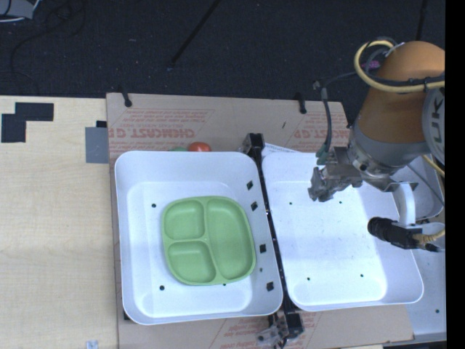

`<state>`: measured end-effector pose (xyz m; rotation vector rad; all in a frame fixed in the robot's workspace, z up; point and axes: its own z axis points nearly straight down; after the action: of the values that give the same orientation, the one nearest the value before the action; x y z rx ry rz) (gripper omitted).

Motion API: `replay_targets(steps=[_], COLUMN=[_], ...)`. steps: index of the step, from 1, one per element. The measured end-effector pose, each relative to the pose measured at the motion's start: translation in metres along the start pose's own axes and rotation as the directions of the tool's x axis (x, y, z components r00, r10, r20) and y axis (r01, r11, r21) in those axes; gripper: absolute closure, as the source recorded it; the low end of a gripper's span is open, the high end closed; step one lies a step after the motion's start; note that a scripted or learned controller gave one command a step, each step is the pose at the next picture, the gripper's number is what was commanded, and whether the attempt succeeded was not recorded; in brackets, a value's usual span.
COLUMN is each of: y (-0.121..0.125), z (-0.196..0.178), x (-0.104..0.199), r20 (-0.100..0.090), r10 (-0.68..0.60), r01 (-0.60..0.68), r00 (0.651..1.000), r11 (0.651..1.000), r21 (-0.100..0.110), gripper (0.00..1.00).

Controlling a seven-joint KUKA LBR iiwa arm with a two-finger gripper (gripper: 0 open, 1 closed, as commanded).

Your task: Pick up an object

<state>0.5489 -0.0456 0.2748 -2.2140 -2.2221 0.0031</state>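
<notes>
Green plate (208,240), three compartments, lies flat mid-floor of left bin (138,187), lower centre of frame. Arm (396,115) enters from right; gripper (322,184) hangs over upper left part of right bin (407,282), nothing seen between its fingers; spread or pressed together, cannot tell. Small red-orange object (199,147) sits behind left bin's far rim, on cardboard (218,126).

The green divided plate (208,240) looks smooth, glossy plastic; both white bins (138,195) look smooth plastic; at twelve o'clock, matt brown cardboard (218,122).
</notes>
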Motion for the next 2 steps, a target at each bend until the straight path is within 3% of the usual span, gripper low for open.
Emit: replay_targets(steps=[2], y=[0.02], z=[0.009], x=[0.099], r20=[0.002], r10=[0.0], r01=[0.0], r00=[1.0], r11=[1.0], r21=[-0.002], gripper=[1.0])
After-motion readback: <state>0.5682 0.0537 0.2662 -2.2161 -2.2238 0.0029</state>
